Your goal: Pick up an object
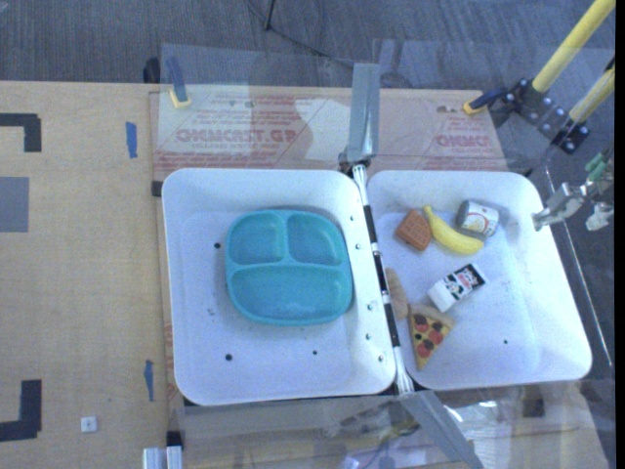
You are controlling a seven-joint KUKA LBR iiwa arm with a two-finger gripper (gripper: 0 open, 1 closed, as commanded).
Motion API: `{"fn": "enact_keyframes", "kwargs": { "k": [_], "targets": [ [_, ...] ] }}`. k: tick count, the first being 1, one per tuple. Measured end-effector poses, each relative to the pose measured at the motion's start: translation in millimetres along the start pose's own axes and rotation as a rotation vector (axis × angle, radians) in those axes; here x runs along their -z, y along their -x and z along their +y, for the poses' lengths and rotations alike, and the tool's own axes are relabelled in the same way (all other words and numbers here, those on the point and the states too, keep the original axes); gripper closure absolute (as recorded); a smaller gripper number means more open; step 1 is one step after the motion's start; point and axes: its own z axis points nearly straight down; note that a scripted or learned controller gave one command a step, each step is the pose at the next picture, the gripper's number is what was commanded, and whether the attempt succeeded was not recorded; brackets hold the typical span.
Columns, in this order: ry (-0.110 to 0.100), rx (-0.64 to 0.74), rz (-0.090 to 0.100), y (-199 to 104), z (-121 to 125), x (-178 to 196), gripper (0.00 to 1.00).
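The right bin (547, 350) holds several small objects. A yellow banana (451, 234) lies near its back, with a brown waffle-like square (414, 230) to its left and a small grey can (478, 219) to its right. A white and black milk carton (456, 287) lies on its side in the middle. A pizza slice (427, 332) sits at the front left, and a tan stick-shaped piece (395, 294) lies along the left wall.
The left bin (195, 360) holds a teal divided plate (288, 266). Yellow rods with black clamps (547, 76) stand at the back right. A pale metal piece (564, 203) hangs over the right bin's right rim. A clear screen (264, 115) stands behind the bins.
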Motion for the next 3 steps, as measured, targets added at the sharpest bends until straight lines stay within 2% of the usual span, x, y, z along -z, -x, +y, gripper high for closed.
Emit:
{"fn": "enact_keyframes", "kwargs": {
  "k": [1,2,3],
  "targets": [
    [-0.001,0.013,0.001,-74,50,-69,0.00],
    [0.004,0.053,-0.002,-51,97,-177,0.00],
    [0.004,-0.063,-0.001,-78,73,-194,0.00]
  ]
}}
